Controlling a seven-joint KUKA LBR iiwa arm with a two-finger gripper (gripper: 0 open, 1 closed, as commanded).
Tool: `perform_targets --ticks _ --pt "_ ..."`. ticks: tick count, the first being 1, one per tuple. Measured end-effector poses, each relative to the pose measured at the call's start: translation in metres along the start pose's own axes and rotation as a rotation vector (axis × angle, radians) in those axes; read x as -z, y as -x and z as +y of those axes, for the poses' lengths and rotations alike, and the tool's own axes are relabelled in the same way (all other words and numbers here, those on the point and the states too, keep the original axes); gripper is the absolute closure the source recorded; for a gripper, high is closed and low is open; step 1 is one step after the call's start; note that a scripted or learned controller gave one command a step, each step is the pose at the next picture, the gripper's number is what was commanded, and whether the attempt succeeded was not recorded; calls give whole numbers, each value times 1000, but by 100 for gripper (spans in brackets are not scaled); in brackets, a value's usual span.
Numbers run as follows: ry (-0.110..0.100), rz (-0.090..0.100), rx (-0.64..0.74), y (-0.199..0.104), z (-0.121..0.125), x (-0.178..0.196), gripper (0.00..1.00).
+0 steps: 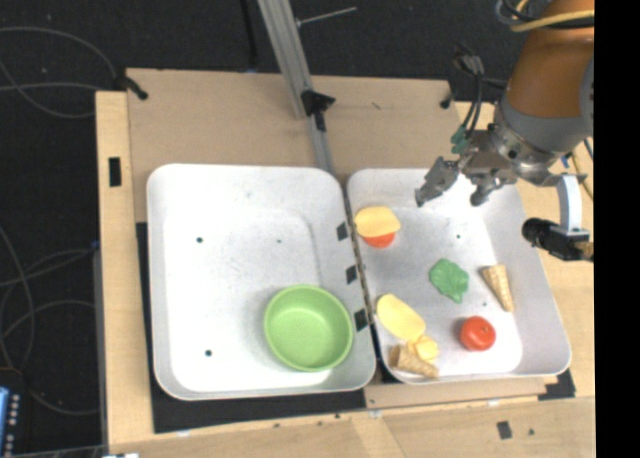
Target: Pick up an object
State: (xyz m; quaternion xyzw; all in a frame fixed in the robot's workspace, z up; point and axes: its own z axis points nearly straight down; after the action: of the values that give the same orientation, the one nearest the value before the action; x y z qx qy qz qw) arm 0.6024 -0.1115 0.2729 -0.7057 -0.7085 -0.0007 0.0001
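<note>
My gripper (458, 191) hangs over the far part of the right bin (440, 196), open, with nothing between its two dark fingers. Below it in that bin lie a yellow and orange toy (376, 225) at the left wall, a green leafy piece (449, 279) in the middle, a tan cone (498, 286) to the right, a red tomato (477, 333) near the front, a yellow oval piece (399, 316) and a pale waffle-like piece (416, 355) at the front left. The yellow and orange toy sits left of the gripper and nearer the front.
The left bin (230, 236) holds a green bowl (307, 327) at its front right corner. A slanted metal pole (285, 41) rises behind the bins, near the divider. The bench's cardboard surface (220, 116) surrounds both bins.
</note>
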Motion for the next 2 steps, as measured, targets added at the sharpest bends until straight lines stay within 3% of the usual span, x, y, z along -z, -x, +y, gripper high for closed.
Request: perform_targets --ticks 1,2 --pt "0 0 -1 0 0 0 0" --pt "-6 -3 -5 -7 -2 -57 0"
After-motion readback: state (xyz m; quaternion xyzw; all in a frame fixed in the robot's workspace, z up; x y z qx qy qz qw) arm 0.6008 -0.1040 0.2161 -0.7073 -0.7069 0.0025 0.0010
